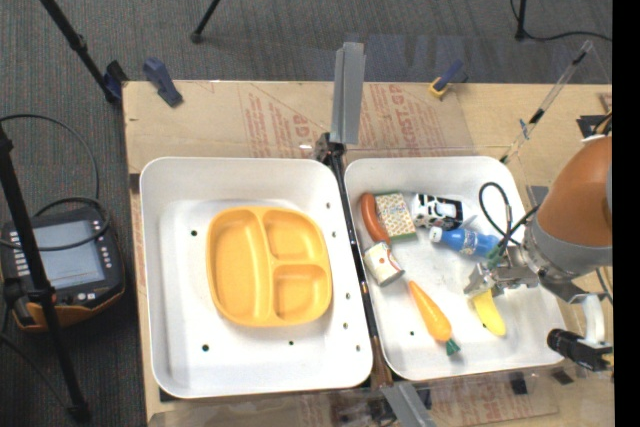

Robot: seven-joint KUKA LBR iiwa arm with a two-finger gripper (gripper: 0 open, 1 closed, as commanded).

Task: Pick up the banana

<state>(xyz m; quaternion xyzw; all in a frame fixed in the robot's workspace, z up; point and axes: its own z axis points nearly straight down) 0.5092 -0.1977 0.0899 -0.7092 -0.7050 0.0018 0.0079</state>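
The gripper (492,279) is hovering at the far end of the banana (488,312), which is lying on the floor of the right bin (420,360), toward its near right part, just right of the carrot (432,313). Whether the jaws are spread or pinching it cannot be told. The lift is not yet showing; grasping and raising are remaining. The banana's long axis is running far-to-near, slanting slightly rightward at its near tip.

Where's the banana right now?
The banana lies in the right bin, near its right side, just right of the carrot and directly beneath the end effector.
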